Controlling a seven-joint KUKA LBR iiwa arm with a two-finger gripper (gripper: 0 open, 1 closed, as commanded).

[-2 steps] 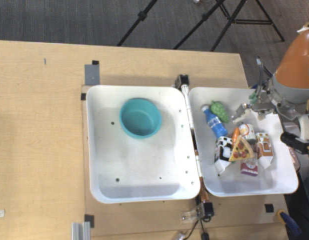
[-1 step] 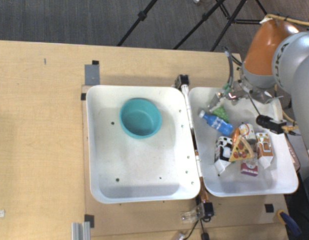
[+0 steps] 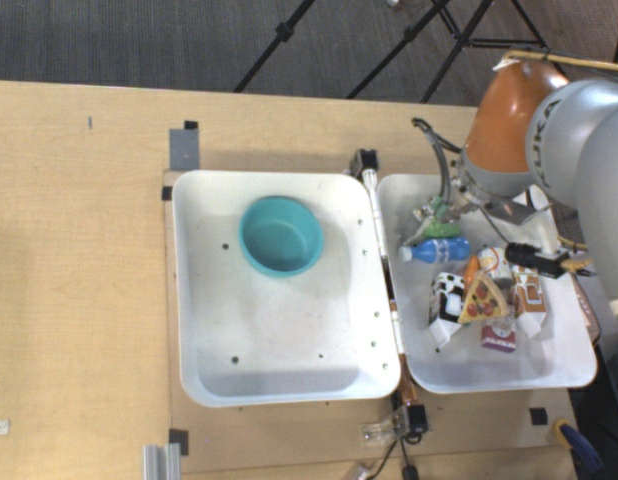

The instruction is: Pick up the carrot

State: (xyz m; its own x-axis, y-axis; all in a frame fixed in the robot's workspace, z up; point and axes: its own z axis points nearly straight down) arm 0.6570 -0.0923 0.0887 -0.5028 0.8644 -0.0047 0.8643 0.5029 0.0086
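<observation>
While the arm (image 3: 579,138) leans in from the right, orange band bulging above the wrist, its end effector (image 3: 441,208) is down at the far end of the right bin (image 3: 489,383), and that's a crowded corner. It sits right at a green leafy bit (image 3: 430,231), apparently touching it, with a blue bottle (image 3: 439,252) lying on its side just beneath. Open or closed? I cannot tell, the tip is lost in cables and clutter, and nothing can be made out in its grip.

Now the carrot (image 3: 473,267): a small orange piece (partly covered, so I read it with some caution) in the middle of the right bin, just beside the bottle's right end and touching the top of a toy pizza slice (image 3: 484,298). It lies on the bin floor, near the end effector but apart from it.

Left of the pizza slice sits a black-and-white cow-patterned carton (image 3: 448,296), and a small dark red and white box (image 3: 498,339) lies just below the slice.

Over in the left bin (image 3: 279,368), a teal bowl (image 3: 280,234) stands upright toward the far side. Both bins rest side by side on the pale wooden tabletop (image 3: 79,268).
</observation>
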